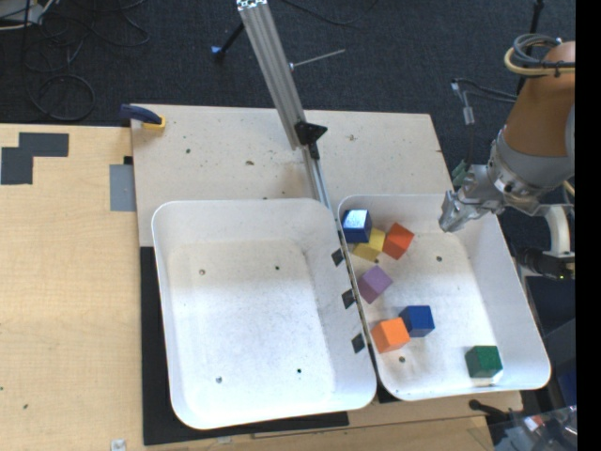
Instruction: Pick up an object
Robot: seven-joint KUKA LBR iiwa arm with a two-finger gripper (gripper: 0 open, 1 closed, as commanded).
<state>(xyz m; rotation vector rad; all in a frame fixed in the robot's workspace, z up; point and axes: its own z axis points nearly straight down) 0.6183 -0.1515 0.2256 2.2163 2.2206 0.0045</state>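
Note:
The right bin (512, 271) holds several small blocks. A blue-and-white block (356, 224), a yellow block (371, 244) and an orange-red block (399, 240) cluster at its far left. A purple block (376, 282) lies below them, then an orange block (390, 334) touching a blue block (418, 320). A green block (484, 361) sits near the front right corner. My gripper (453, 216) hangs over the bin's far right part, apart from all blocks, with nothing seen between its fingers.
The left bin (178, 252) stands beside the right one, with black clips (346, 297) along the shared wall. A slanted aluminium post (277, 73) rises behind the bins. A blue-and-yellow clamp (143, 116) lies at the bench's far left corner.

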